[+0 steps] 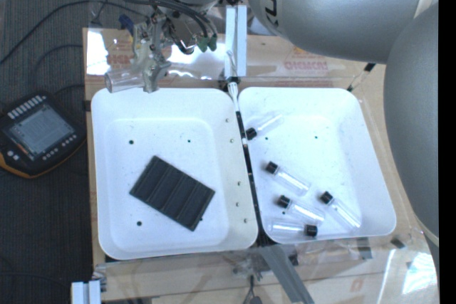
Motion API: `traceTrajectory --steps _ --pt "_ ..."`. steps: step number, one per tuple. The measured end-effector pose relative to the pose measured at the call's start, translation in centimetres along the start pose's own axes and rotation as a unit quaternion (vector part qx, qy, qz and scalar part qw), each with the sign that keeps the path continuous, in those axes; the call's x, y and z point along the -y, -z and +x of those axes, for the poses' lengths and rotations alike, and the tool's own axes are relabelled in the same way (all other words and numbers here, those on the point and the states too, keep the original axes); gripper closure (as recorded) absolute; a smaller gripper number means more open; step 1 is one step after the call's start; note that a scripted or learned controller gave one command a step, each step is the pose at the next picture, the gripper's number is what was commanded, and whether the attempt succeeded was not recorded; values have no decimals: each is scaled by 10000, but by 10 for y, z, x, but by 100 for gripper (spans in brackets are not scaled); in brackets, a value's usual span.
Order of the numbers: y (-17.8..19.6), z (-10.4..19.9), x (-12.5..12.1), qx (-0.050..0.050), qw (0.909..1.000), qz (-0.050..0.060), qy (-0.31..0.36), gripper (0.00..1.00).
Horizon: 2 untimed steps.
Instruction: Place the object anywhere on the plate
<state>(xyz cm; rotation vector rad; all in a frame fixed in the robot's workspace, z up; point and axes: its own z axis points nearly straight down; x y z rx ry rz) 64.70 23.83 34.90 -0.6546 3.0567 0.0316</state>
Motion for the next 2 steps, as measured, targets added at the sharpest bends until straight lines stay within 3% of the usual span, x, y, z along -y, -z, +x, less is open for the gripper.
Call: traceTrajectory --steps 2 --pt "20 -2 -2 49 10000 -44 -2 100"
